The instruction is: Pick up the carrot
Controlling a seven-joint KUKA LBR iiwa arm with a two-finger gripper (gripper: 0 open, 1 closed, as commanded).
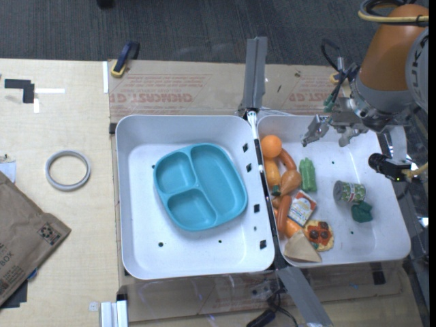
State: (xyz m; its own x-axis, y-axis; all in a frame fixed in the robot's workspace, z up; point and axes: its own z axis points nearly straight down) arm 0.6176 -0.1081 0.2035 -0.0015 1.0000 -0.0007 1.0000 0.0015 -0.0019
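Note:
The carrot (291,180), a tapered orange piece, lies in the right bin (381,251) among a heap of toy foods along the bin's left wall. Around it are a round orange (271,146), a red-orange sausage shape (288,159) and another orange stick (282,211); which parts touch it I cannot tell. My gripper (330,133) hangs over the back of the same bin, up and to the right of the carrot and apart from it. Its fingers (312,129) are spread open with nothing between them.
The right bin also holds a green pickle (308,174), a small can (349,192), a dark green piece (362,212), a pizza slice (317,236) and a snack packet (300,211). A blue divided plate (201,184) sits in the left bin. A tape ring (68,169) lies on the bench.

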